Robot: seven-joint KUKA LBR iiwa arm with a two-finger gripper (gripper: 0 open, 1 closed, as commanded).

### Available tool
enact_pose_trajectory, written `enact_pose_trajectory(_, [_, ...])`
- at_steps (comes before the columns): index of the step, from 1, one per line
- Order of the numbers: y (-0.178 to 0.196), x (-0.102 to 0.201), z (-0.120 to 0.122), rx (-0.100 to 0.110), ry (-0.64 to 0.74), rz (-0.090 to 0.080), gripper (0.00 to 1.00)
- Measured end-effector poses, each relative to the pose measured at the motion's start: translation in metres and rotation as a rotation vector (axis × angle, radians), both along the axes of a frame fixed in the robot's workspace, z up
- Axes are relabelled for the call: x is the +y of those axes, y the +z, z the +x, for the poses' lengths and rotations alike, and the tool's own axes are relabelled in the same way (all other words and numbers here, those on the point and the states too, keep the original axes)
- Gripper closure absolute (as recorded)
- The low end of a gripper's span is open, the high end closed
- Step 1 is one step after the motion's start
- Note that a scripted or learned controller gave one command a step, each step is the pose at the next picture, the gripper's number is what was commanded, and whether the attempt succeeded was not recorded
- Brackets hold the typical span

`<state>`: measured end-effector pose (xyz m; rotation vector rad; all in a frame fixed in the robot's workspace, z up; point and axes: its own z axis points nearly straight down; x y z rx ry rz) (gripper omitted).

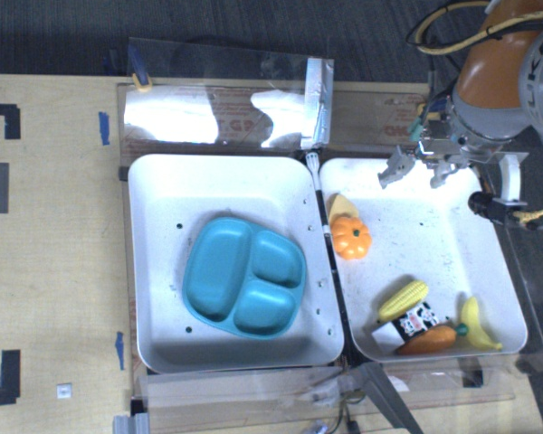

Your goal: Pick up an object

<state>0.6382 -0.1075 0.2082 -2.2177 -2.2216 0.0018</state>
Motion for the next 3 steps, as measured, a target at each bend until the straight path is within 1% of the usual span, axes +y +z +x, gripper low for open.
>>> enact_pose_trajectory(1, [-0.054, -0.004, -0.084, 0.003, 0.039, 0.0, 0.0])
enact_pose_trajectory(2, [-0.121, -0.062, 0.0, -0.009, -0.074, -0.003, 0.0])
enact_pose_trajectory(3, [-0.09, -0.073, -0.107, -0.003, -0.011, -0.002, 0.0])
